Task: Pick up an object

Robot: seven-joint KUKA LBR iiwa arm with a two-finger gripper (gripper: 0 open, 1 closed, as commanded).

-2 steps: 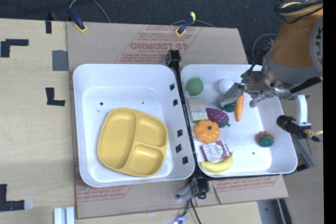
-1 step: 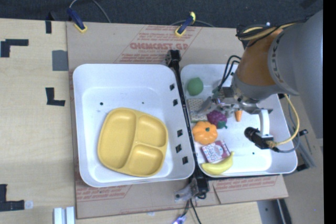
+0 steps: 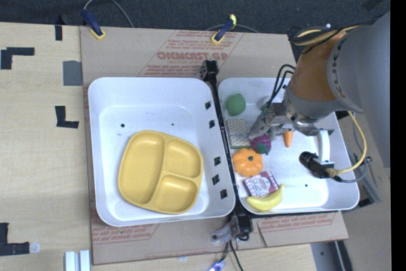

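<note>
My gripper [image 3: 268, 125] hangs low over the middle of the right bin [image 3: 330, 200], with the orange-banded wrist above it to the right. A small purple thing [image 3: 261, 144] lies just below and to the left of the gripper, touching or nearly touching it. A little orange carrot [image 3: 288, 137] lies just right of the gripper. An orange pumpkin [image 3: 247, 162] sits in front of the purple thing. A green ball [image 3: 235, 104] rests at the bin's back left. A speckled pale pad [image 3: 238, 131] lies between ball and pumpkin.
A pink packet [image 3: 260, 185] and a yellow banana [image 3: 265, 201] lie at the right bin's front. The left bin [image 3: 108, 98] holds a yellow divided plate [image 3: 161, 171]. Black clips line the wall between the two bins.
</note>
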